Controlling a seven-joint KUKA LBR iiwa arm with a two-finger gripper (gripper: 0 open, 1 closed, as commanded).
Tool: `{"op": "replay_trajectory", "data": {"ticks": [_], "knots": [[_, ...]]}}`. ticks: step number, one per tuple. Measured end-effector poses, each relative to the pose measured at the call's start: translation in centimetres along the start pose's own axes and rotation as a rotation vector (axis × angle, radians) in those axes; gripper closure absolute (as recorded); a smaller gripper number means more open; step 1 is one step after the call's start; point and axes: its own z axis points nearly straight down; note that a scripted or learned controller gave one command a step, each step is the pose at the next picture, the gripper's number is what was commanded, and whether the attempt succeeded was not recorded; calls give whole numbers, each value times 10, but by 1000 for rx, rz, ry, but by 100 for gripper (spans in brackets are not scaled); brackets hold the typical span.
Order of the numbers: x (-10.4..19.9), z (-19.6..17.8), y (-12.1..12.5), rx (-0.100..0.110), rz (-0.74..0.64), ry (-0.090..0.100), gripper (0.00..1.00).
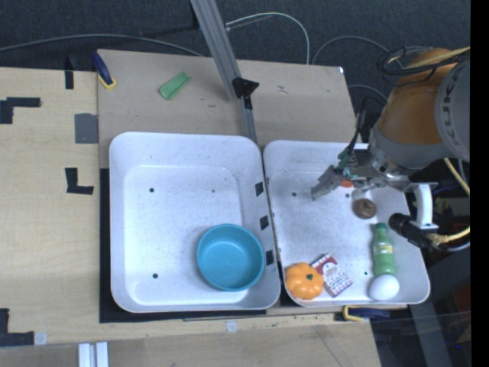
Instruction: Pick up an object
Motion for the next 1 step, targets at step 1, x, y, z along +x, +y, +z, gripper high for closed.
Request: {"op": "replay_trajectory", "data": {"ticks": [1], "knots": [[0,0,0,0,0,0,0]]}}
